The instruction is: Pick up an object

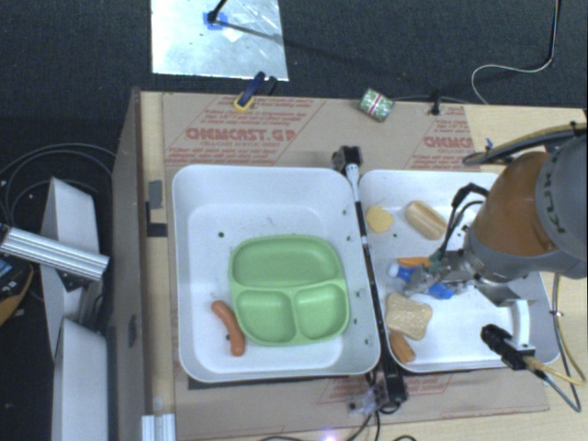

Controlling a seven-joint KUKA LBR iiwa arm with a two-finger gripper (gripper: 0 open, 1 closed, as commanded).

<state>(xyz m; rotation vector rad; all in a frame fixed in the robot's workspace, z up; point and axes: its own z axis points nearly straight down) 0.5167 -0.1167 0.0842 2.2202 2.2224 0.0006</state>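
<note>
Over right bin (459, 352), gripper (424, 278) (beside bread slice (408, 316)).

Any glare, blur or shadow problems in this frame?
Camera view: soft overall, the gripper and the blue item by it smeared together; glare on the metal sheet at top; white bins bright but readable; green tray and sausage clear; shadows mild.

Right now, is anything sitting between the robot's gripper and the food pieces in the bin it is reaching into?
Nothing visible blocks it. The gripper is already low in the right bin, right by a blue item and a small orange piece. The bread slice lies just below it, the bun further up.
</note>
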